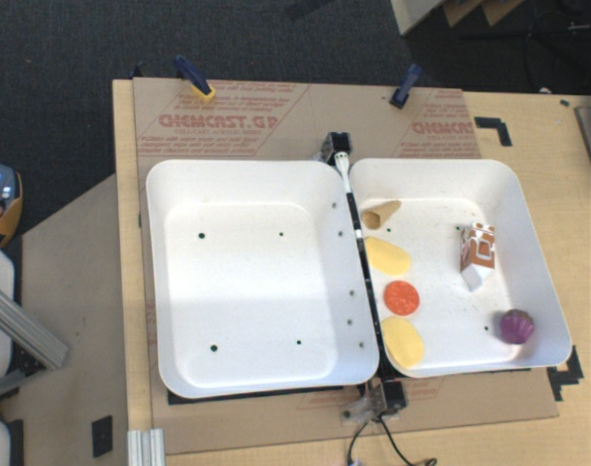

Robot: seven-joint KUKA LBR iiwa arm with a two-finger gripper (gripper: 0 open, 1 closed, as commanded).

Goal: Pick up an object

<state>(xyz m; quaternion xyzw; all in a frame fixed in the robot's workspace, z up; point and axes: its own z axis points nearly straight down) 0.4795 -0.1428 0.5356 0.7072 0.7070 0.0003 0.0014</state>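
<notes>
- Arm, wrist and hand — their pose and state cannot be told from this camera view.
</notes>
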